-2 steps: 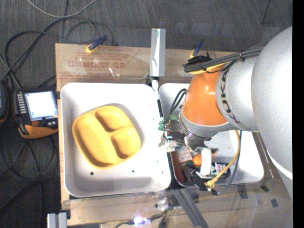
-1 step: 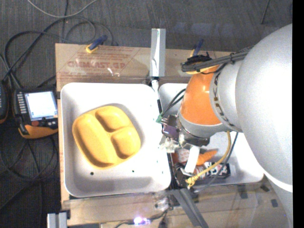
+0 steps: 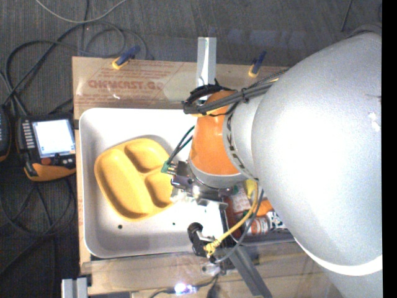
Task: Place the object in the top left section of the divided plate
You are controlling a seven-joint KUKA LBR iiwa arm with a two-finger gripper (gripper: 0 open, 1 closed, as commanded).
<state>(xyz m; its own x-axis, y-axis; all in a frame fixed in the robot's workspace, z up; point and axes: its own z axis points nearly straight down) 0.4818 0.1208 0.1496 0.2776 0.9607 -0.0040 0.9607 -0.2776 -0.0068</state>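
Yellow plate lies left of centre in the white bin; the arm hangs over its right edge, probably for placing; pincer state and object's whereabouts: cannot tell.

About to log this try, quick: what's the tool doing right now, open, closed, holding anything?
Tool: cannot be told; it sits under the orange wrist band at the yellow divided plate's right edge, its tip hidden by the arm.
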